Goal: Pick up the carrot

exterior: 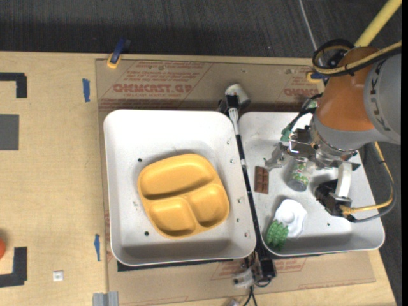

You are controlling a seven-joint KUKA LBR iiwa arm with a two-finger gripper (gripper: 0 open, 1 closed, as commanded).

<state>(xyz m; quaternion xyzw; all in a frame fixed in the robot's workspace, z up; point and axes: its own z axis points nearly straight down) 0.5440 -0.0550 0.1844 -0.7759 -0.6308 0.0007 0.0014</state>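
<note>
The pincer (298,171) hangs over the right bin (366,234); whether it is spread or pressed together cannot be told. Far to its left, on the desk (51,171), an orange-red thing (2,248) lies cut off; carrot or not, and its axis, unclear.

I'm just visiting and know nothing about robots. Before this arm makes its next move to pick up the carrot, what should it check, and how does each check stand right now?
1. Carrot located: cannot tell. No carrot can be made out in the right white bin.
2. Gripper position: ok, it hangs over the right bin beside a small brown rectangular block.
3. Finger opening: cannot tell.
4. Clutter close to the gripper: not ok. A green leafy toy vegetable and a white rounded piece lie just in front of it.
5. Left white bin: ok, the yellow three-compartment plastic tray sits well away from the arm.
</note>
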